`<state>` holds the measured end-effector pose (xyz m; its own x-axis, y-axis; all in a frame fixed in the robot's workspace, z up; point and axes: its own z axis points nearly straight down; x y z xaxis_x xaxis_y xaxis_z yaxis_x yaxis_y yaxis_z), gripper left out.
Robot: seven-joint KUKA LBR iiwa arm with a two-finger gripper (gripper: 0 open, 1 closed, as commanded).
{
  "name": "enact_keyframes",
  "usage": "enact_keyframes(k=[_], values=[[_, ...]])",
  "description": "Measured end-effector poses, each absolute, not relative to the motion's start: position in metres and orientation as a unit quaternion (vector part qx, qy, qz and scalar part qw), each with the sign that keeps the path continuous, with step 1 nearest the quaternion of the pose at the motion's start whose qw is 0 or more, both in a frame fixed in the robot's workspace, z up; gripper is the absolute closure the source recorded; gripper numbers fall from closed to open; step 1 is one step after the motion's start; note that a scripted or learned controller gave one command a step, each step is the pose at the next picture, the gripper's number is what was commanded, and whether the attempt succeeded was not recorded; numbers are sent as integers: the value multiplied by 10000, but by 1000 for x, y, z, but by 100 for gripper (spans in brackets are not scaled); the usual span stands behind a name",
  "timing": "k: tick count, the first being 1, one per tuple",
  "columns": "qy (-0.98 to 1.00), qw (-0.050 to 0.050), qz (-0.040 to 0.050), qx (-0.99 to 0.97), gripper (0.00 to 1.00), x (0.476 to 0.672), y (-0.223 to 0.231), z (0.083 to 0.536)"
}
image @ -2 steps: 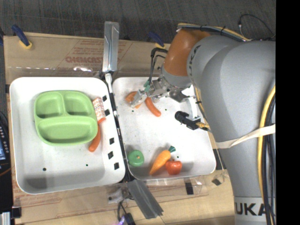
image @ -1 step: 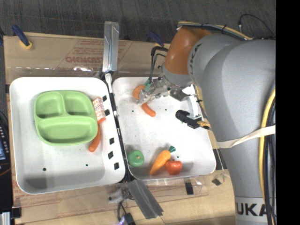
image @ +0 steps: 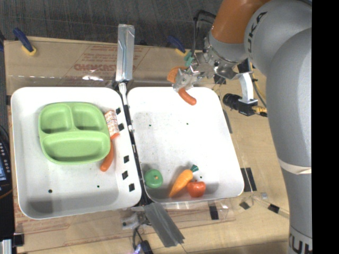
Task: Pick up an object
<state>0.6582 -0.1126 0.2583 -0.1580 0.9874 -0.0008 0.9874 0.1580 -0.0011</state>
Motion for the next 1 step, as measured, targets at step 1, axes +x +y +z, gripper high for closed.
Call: enact_keyframes(k=[1], values=[[-6698,38,37,-7425,100,615,-118,222]])
